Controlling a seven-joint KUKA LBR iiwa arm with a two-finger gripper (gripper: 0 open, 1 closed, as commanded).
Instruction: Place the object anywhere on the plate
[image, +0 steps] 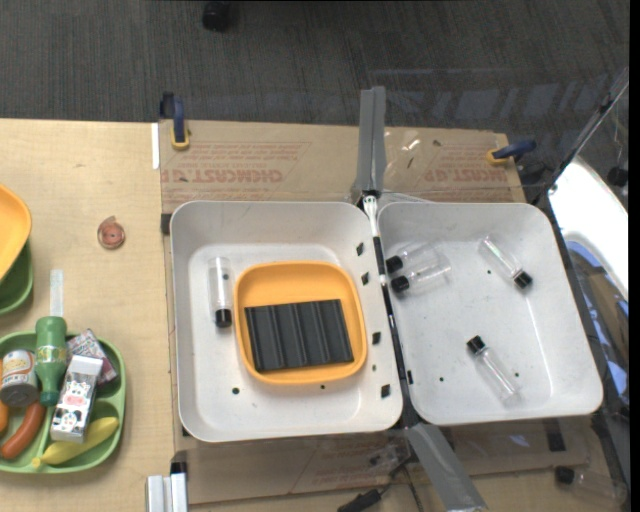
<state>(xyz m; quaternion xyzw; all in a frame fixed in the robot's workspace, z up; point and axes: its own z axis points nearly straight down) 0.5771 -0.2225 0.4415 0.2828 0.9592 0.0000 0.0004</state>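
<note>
A black ridged block (300, 335) lies on the orange plate (300, 277) in the left bin (190, 330); a clear vial (219, 290) lies beside the plate.

Smooth, faintly glossy white plastic is being shown by both bins (190, 400). A matt orange plastic plate (298, 280) is being topped by a ribbed black insert (300, 335). Clear, glassy vials (218, 290) with black caps are being seen. Matt brown cardboard (270, 165) is lying at twelve o'clock on the pale wood-look table (80, 170).
</note>
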